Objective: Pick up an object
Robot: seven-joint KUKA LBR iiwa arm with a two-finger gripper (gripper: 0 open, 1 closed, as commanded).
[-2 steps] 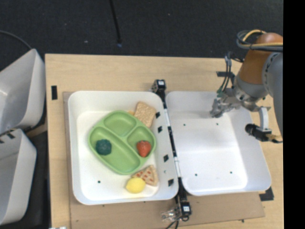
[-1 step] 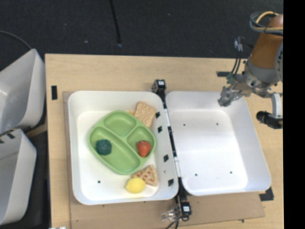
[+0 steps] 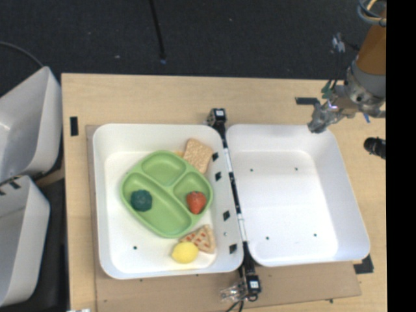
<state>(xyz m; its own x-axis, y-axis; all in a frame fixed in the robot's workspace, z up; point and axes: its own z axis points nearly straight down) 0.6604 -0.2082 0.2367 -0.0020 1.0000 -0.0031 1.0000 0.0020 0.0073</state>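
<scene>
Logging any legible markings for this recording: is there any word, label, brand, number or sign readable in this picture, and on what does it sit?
No readable text anywhere.
Green divided plate, cracker, pizza slice, lemon: no print.
The two white bins: only small dark dots, not characters.
Black clips at the bins' seam: too small to show any marking.
Gripper and arm: no label can be made out.

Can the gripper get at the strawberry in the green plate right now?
Probably yes: the strawberry lies uncovered in the green plate, nothing over it. The gripper hangs at the right bin's far corner, so it must cross over.
</scene>
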